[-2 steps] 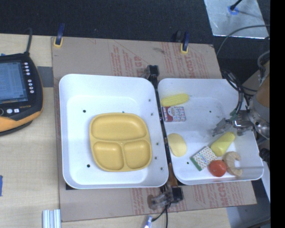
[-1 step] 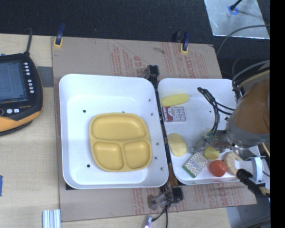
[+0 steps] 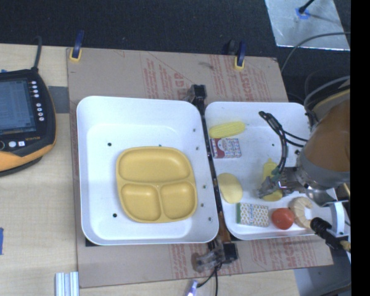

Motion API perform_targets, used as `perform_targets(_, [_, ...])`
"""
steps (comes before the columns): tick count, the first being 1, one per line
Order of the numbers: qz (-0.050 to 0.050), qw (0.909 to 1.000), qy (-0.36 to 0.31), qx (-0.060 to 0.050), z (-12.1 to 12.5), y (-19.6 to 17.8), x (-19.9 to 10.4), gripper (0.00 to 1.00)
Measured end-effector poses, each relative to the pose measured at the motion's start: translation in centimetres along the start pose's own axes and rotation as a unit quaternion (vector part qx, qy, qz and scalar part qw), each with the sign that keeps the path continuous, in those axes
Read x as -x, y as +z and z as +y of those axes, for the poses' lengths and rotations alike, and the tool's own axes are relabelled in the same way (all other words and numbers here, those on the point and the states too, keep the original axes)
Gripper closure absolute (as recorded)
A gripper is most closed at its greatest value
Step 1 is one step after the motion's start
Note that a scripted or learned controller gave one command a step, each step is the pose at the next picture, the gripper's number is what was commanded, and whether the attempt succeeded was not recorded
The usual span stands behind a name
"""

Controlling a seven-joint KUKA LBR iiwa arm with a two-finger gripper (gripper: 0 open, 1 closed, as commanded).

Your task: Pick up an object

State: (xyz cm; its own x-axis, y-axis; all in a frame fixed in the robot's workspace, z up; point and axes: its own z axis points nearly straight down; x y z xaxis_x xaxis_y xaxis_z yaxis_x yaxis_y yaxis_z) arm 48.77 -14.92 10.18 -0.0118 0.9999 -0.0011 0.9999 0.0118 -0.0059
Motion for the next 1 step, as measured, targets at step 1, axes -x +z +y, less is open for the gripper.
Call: perform_targets(1, [0.001,1.0,0.003,0.002,2.75,-9.06,-6.89,1.0])
